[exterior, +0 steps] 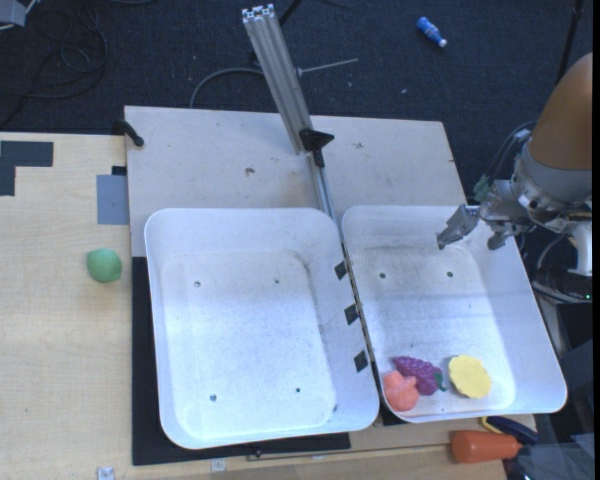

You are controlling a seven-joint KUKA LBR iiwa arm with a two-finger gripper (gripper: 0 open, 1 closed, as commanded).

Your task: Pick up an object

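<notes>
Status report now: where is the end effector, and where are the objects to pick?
End effector above right bin's far end, nothing between fingers. Purple grapes, orange piece, yellow piece at near edge. Path looks free.

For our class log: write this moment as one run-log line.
gripper: open, over right bin, holding nothing | toys: orange, purple, yellow at near end | pick: not done

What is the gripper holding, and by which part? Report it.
Nothing. The gripper hangs open above the right bin, with no object between its fingers; the toys lie at the bin's near end.
</notes>
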